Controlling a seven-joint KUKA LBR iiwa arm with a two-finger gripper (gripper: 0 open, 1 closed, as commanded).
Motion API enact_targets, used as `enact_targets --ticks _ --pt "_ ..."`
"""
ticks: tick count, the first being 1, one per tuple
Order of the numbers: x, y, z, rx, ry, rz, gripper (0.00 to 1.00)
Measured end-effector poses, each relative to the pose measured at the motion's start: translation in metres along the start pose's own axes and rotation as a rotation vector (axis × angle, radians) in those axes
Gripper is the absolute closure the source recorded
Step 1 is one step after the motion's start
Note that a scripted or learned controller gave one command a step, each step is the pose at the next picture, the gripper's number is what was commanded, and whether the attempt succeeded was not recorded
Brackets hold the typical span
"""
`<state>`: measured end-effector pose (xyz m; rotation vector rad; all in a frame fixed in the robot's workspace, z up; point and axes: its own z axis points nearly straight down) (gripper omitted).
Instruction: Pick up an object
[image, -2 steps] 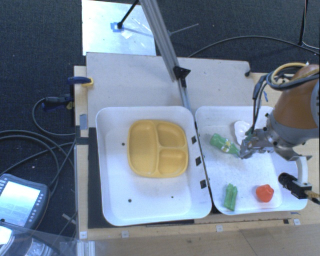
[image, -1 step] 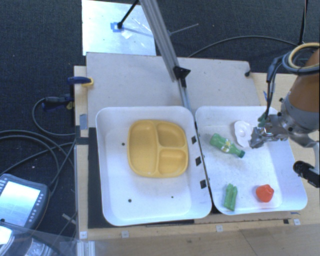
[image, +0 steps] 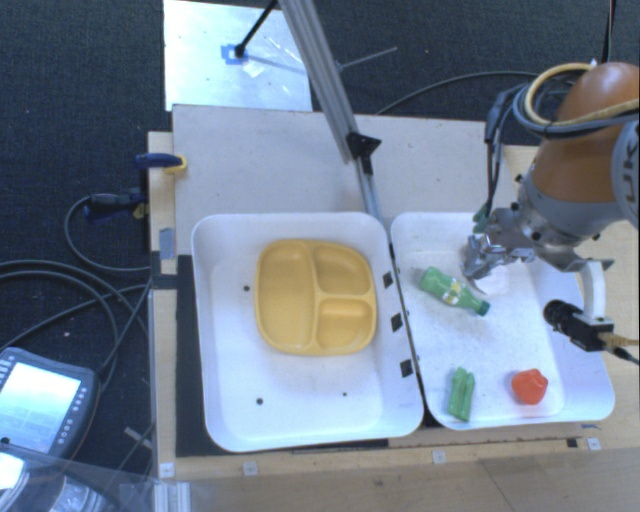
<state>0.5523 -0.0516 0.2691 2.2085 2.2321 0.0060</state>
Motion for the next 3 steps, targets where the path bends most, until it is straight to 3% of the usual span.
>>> enact_targets --ticks 2,3 --pt "0.086 0.028 0.029 0.002 0.0 0.001 1.0" --pt "0.138 0.056 0.037 0.001 0.0 0.0 1.0"
